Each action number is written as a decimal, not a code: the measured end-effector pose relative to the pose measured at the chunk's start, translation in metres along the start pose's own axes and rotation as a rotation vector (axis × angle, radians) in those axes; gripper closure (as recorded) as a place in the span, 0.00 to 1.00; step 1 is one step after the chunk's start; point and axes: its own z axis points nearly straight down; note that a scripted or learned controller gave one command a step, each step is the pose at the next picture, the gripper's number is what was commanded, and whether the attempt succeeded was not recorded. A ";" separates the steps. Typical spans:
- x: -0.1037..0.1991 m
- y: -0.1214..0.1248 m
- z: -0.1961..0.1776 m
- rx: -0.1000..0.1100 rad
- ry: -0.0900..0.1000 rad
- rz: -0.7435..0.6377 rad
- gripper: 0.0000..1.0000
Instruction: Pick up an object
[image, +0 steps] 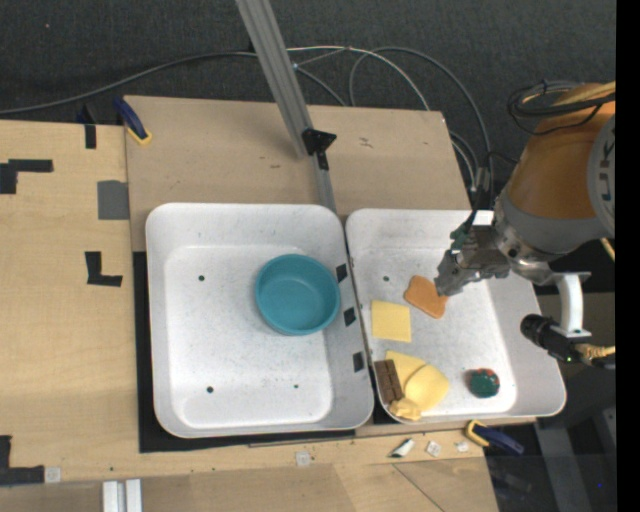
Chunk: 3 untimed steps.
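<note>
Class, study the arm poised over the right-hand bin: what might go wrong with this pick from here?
1. The gripper sits right at the edge of the orange piece, so it may only clip the edge and push the piece aside.
2. The yellow square lies close beside that piece, so a push could knock it.
3. The piece looks flat against the right bin, which may leave little to pinch.

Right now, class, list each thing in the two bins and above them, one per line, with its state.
Blue bowl: upright, in the left bin.
Orange slice: flat, right bin, by the gripper.
Yellow square: lying flat.
Yellow lump: resting against a brown block.
Green ball: resting near the bin's corner.
Gripper: low over the orange slice.
</note>
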 end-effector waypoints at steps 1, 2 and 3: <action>0.044 -0.004 0.012 0.008 0.002 -0.003 1.00; 0.104 -0.016 0.022 0.009 0.002 -0.005 1.00; 0.156 -0.016 0.015 0.007 0.002 -0.006 1.00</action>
